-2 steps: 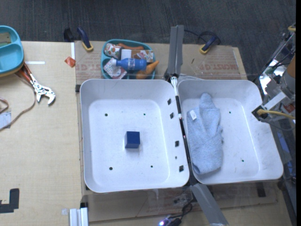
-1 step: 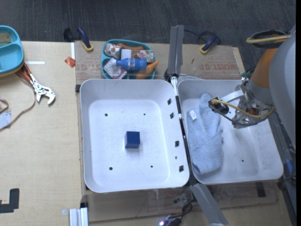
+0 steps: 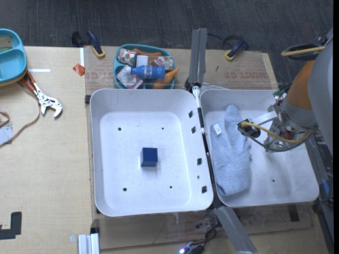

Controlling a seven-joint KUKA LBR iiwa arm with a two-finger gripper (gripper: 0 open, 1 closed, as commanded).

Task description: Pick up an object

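Note:
A small blue cube point(image 3: 149, 156) sits near the middle of the left white bin point(image 3: 106, 194). A crumpled grey cloth point(image 3: 232, 155) with a white tag lies along the left side of the right white bin point(image 3: 296, 192). The arm comes in from the right, and my gripper point(image 3: 276, 133) hangs low over the right bin's upper middle, just right of the cloth's top end. The wrist and its fittings hide the gripper's tips. Nothing is seen held in it.
Behind the left bin stands a teal bowl point(image 3: 144, 67) with several small packaged items. A wrench point(image 3: 46, 103) and a teal tray point(image 3: 10, 54) lie on the wooden bench at the left. Clamps point(image 3: 95, 44) grip the bench's back edge.

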